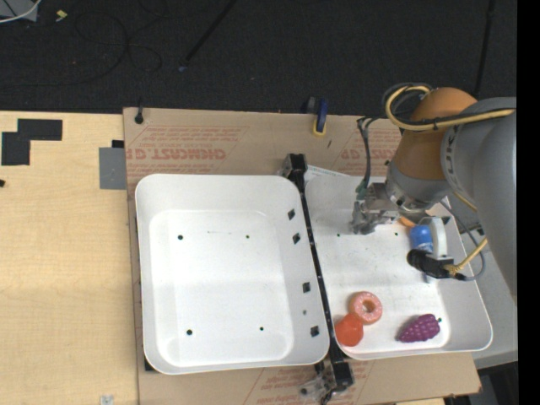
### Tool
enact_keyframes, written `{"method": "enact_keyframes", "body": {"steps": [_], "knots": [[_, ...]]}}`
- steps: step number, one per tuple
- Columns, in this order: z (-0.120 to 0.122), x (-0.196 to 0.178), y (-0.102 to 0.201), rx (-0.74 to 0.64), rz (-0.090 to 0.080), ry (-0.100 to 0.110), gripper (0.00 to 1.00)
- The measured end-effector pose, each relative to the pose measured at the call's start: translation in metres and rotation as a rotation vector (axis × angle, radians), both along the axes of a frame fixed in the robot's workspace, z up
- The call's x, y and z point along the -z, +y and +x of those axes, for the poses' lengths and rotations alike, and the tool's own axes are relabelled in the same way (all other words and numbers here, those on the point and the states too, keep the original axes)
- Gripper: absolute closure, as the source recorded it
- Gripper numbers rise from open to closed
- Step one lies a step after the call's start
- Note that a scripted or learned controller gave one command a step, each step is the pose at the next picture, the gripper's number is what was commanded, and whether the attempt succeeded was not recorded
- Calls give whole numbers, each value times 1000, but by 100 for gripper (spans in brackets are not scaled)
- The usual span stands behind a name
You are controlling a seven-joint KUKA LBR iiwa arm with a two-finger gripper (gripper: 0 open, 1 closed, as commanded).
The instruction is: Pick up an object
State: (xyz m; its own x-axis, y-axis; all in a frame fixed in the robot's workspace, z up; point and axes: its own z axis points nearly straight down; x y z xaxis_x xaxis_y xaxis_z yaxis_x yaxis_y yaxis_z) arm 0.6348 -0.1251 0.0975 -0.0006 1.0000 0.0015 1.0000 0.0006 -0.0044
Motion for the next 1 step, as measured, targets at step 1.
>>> {"method": "enact_keyframes", "body": {"steps": [1], "knots": [[13, -145, 86, -9, 1, -20, 100]]}}
